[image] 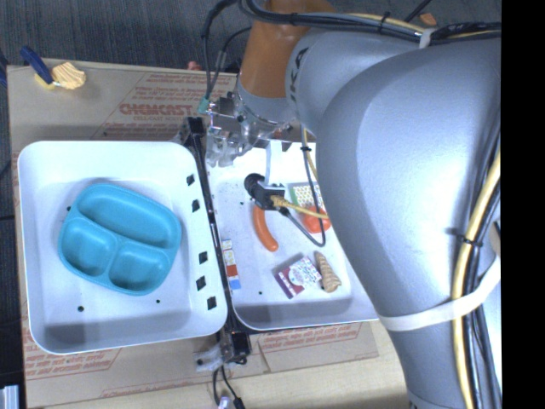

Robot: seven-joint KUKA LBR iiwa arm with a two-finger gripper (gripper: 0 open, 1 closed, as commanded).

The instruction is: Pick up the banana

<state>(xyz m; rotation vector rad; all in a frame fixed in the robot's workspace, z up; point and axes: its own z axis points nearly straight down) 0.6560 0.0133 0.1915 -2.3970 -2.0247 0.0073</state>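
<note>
The arm point(400, 186) hides the right bin point(255, 309) from 1 to 5 o'clock. A chequered card point(300, 196) and an orange thing point(313, 215) near its middle run under the arm. The print on the packet point(296, 276) is too small to read. The gripper point(223, 143), at the bin's 11 o'clock, is blurred.

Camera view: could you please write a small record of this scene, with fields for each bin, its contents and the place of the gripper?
left bin: shallow white bin, holding a blue plastic plate with three compartments
right bin: shallow white bin, holding an orange carrot-shaped piece, a dark red printed packet and a tan ridged pastry-shaped piece
gripper: two-finger gripper, at the right bin's upper corner beside the wall between the bins
grasp: nothing seen held
</note>
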